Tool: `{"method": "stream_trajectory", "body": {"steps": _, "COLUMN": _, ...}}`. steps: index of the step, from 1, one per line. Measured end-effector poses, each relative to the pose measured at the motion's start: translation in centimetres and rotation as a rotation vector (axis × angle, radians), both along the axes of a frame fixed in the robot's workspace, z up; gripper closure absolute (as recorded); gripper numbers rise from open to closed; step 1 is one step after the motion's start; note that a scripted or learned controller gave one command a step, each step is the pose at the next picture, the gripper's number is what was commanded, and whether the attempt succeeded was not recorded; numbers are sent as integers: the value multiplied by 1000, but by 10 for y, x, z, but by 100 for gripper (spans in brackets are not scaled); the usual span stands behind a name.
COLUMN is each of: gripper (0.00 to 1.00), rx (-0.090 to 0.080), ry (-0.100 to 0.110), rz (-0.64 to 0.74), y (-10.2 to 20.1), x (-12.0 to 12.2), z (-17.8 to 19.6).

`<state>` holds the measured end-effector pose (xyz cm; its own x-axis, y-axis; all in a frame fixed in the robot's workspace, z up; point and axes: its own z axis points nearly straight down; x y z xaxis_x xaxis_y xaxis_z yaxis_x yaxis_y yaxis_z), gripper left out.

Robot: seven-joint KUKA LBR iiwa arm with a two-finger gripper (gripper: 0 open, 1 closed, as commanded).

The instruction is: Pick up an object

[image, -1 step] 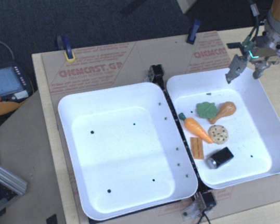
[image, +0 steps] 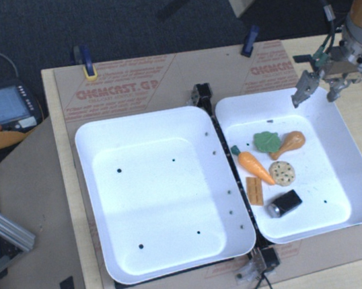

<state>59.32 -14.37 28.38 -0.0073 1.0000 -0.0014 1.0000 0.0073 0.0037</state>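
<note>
Dark carpet runs behind my bench, and a teach pendant [image: 0, 111] lies at the far left beside the cardboard sheet [image: 156, 76] that carries both bins. Going rightward, the left bin [image: 99, 146] comes first. Next is the right bin [image: 348, 168], where all my candidates sit bunched toward its left half: a small brown cracker-like slab [image: 254, 191] lies nearest the divider, a toy carrot [image: 255, 167] slants just above it, a green leafy piece [image: 266, 140] rests near the carrot's top, a round speckled cookie [image: 281, 172] touches the carrot's lower side, a tan drumstick-shaped piece [image: 288, 143] lies just beside the green one, and a black cylinder with a grey end [image: 284, 203] sits lowest. Further right, my gripper [image: 317, 89] hovers over the bin's upper right rim, well apart from the pile. Its two fingers [image: 303, 91] look spread with nothing between them, so I count it as released. By my judgement the pick has not begun in earnest: no object is lifted, and travel over the pile, descent, closing and lifting all remain
</note>
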Motion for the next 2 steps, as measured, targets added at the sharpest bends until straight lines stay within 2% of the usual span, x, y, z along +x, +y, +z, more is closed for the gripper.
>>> {"method": "stream_trajectory", "body": {"steps": 2, "gripper": 0, "rx": 1, "ry": 6, "rz": -8, "y": 8, "x": -1, "z": -109}}
